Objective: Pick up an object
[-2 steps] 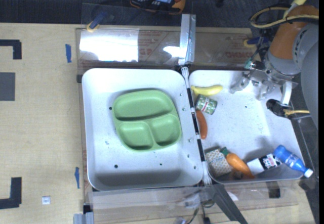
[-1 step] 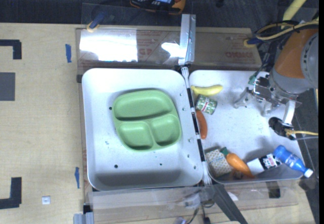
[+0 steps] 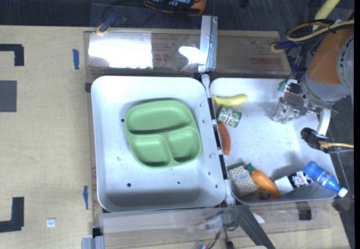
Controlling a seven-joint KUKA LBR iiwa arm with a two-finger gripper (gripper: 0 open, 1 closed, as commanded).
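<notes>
Two bins here, and all the loose stuff sits in the right bin (image 3: 256, 141), so that's where you'll be working. The gripper (image 3: 286, 112) hangs over the upper right part of that bin, with nothing between its fingers as far as you can see; how wide it's spread I honestly cannot tell from this angle.

Candidates: a banana (image 3: 229, 99) up near the divider, a small green-labelled can (image 3: 229, 117) touching or just under it, a reddish sausage-shaped thing (image 3: 225, 138) lying along the divider below that, then at the lower edge a carrot (image 3: 265, 181) just beside a speckled sponge-like block (image 3: 239, 177), and a bottle (image 3: 315, 178) with a blue cap lying on its side in the lower right.

If I were you I'd skip anything hugging the divider wall, since a finger probably won't fit down on that side. The bottle looks smooth and round, so it'll likely roll or squirt out unless you close across its narrow width. The carrot tapers, so grab the fat end. The sponge block looks soft and grippy, probably the most forgiving pick, but the carrot crowds it.

Left bin (image 3: 107, 130) holds a green divided tray (image 3: 163, 132), smooth plastic with three compartments, too wide and flat to bother with.
</notes>
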